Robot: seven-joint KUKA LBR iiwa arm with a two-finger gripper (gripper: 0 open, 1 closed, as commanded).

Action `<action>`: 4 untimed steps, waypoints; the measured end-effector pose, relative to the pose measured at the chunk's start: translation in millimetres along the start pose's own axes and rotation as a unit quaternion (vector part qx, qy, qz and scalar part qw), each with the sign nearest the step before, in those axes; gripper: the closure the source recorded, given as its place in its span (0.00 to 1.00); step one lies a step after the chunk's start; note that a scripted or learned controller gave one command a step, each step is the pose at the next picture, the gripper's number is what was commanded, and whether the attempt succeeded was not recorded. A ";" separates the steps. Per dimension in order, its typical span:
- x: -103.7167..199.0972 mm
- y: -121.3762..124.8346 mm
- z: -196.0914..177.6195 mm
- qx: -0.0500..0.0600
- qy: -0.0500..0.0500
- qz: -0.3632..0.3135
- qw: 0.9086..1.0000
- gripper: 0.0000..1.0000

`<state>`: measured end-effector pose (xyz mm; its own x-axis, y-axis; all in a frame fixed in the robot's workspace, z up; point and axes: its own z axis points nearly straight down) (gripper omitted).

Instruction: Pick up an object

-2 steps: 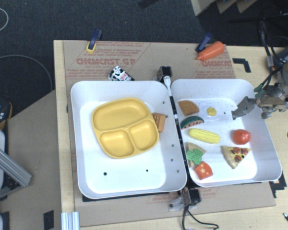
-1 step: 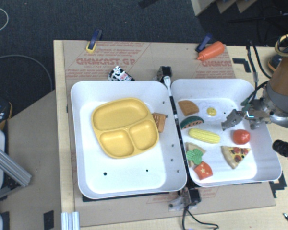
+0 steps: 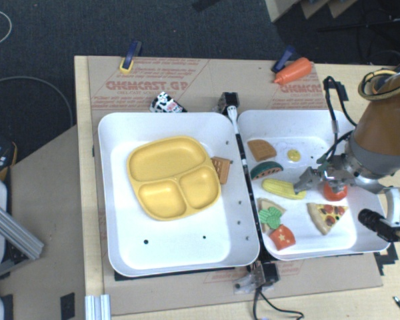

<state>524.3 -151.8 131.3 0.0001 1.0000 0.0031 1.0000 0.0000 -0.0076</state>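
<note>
The gripper (image 3: 315, 177) sits low over the right bin (image 3: 300, 127), at the end of the grey arm (image 3: 380, 139) with its orange band, which enters from the right. Whether the gripper is open or closed cannot be determined at this angle, and no object is visibly held in it. Its tip lies just beside the yellow banana-shaped toy (image 3: 283, 189), near the centre of the right bin. A red round toy (image 3: 334, 192) lies directly below the wrist. The same bin also contains a pizza slice toy (image 3: 325, 217), a red strawberry-like toy (image 3: 282, 236), a green leafy toy (image 3: 271, 215), a brown bread-like piece (image 3: 261, 149), a dark green and red wedge (image 3: 264, 170) and a small yellow disc (image 3: 293, 156). The left bin (image 3: 180, 245) holds 1 yellow 3-compartment tray (image 3: 174, 177), with a small brown piece (image 3: 221, 169) touching the tray's right edge. An orange carrot toy (image 3: 293, 71) lies on the bench beyond the bins.
</note>
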 end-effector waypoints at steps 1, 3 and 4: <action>0.7 -0.6 49.8 -0.001 0.000 0.000 1.000 0.00; -6.5 -5.0 -22.3 -0.007 -0.003 0.001 1.000 1.00; -1.5 2.8 -81.8 -0.007 -0.003 -0.001 1.000 1.00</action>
<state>527.7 -153.5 213.1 -0.0021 1.0000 -0.0027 1.0000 0.0021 0.0073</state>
